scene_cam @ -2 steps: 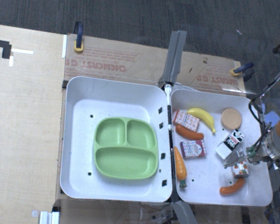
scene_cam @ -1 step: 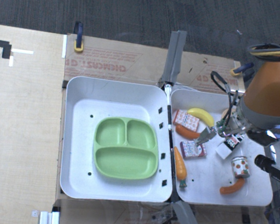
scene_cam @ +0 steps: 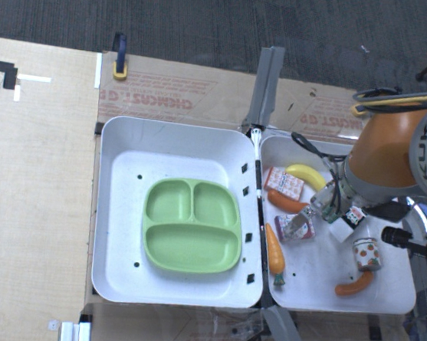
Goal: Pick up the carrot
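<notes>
Landmark: the green plate (scene_cam: 191,227), three compartments, flat in the middle of the left bin (scene_cam: 108,215).

Carrot (scene_cam: 274,250): right of the plate, across the divider between the bins, in the right bin (scene_cam: 391,299) and hard against that bin's left wall. It lies lengthwise along the wall, orange body toward the far side, small green tip at the near end. Nothing sits on top of it.

Arm (scene_cam: 389,153): comes in from the right, well right of the plate; orange band over the far right part of the right bin. Gripper (scene_cam: 308,218) sits low over a small crumpled packet (scene_cam: 297,228), just right of the carrot's upper end. The view here is cluttered with metal and packet print, so I cannot tell how far the jaws stand apart or whether anything is between them. The carrot itself lies apart from the gripper, not between any fingers.

Other items, all right of the plate in the right bin:
- banana (scene_cam: 306,174), far side, yellow
- red and white box (scene_cam: 284,184), just nearer than the banana
- an orange-red sausage-like piece (scene_cam: 287,202) beside the box, next to the gripper
- small patterned can (scene_cam: 367,256), further right
- second orange-red curved piece (scene_cam: 355,284), near side, below the can
</notes>
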